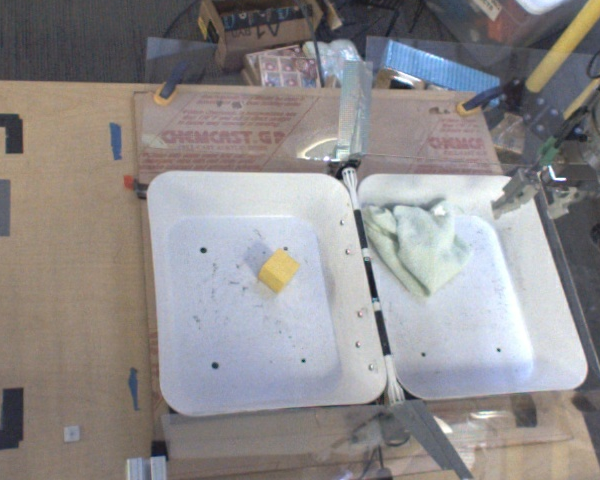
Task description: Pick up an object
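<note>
A small yellow block point(278, 270) lies near the middle of the left bin point(180, 368), with nothing beside it. A crumpled pale green cloth point(420, 246) sits in the right bin point(520, 358), against its back left corner. The gripper point(515, 196) hangs over that bin's back right edge; whether its jaws are spread cannot be told.

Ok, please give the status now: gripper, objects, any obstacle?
Gripper over right bin's far right corner, holding nothing. Yellow block in left bin. Pale cloth in right bin. No obstacle.
</note>
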Tool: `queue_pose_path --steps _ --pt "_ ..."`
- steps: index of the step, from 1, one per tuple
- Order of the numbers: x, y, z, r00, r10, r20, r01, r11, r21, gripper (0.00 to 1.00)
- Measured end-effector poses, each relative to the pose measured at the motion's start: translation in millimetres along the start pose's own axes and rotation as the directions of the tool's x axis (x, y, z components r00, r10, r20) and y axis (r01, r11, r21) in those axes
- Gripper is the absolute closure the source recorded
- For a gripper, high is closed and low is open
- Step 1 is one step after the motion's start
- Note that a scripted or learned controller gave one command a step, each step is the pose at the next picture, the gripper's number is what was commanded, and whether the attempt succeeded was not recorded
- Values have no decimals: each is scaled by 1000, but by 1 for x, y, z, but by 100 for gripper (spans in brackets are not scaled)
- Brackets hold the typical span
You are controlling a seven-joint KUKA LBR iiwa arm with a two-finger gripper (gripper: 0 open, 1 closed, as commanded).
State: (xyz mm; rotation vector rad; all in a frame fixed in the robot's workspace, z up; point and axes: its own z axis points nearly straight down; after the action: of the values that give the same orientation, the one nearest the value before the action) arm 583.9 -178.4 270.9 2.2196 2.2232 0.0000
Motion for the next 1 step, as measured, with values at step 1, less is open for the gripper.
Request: queue_pose_path --steps 1 --pt "80 -29 51 998 56 0 -56 998 0 0"
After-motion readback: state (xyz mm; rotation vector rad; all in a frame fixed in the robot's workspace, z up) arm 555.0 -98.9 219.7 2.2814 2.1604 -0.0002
